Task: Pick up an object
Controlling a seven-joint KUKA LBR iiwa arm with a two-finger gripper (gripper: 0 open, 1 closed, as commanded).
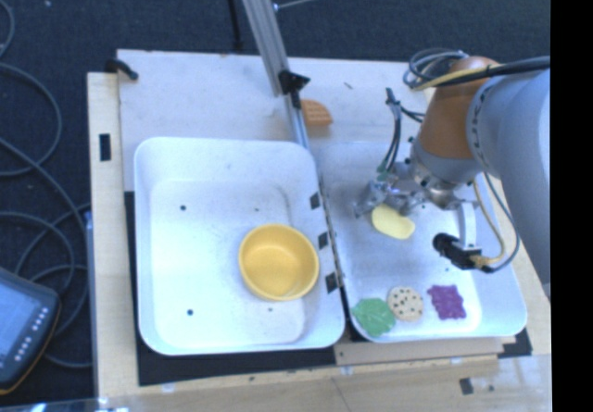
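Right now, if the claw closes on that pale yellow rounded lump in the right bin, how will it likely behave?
The pale yellow rounded lump looks smooth and curved, so it may slip or squirt sideways. It looks small and probably light. Lying loose on the right white bin floor, it could roll if nudged.

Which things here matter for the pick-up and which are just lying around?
In play:
- end effector over the right white bin
- pale yellow soft lump just below it

Lying about:
- yellow round plastic bowl, left bin
- green flat piece
- round speckled cookie
- purple jagged piece
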